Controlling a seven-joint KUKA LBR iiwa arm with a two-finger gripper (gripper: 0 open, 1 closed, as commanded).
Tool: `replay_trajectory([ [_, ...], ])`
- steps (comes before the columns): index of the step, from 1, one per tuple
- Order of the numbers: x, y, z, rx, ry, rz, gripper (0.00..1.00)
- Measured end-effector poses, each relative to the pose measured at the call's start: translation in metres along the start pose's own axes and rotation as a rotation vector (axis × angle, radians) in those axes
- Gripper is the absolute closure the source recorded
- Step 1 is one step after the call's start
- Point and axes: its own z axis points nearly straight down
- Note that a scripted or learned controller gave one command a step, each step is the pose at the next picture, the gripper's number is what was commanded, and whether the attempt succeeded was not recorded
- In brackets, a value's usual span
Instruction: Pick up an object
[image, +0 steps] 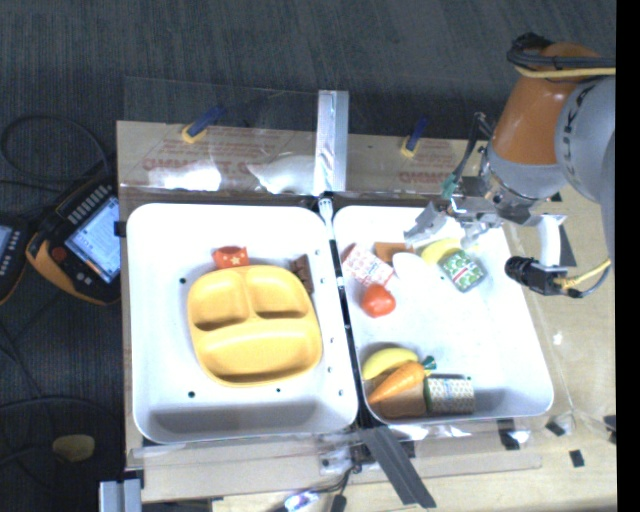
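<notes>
Over the right bin's (520, 330) far corner you see the gripper (452, 218) hanging — if it is spread or closed, you cannot tell from this angle. Just below it lies the nearest object, a small green-and-white can (462, 270), touching a yellow lemon-like piece (438, 250). The can's long axis runs diagonally, toward the near-right — so your descent is short, almost straight down, with the wrist turned across that axis.

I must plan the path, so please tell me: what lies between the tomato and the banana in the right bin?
In the camera view, only bare white bin floor lies between the tomato and the banana; the two sit apart.
</notes>
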Motion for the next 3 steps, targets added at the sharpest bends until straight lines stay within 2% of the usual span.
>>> replay_trajectory([
  [1,-0.02,-0.034,0.064,0.0,-0.002,0.068,0.0],
  [2,0.018,-0.029,0.121,-0.01,-0.005,-0.091,0.0],
  [3,-0.052,-0.042,0.121,-0.012,-0.006,-0.104,0.0],
])
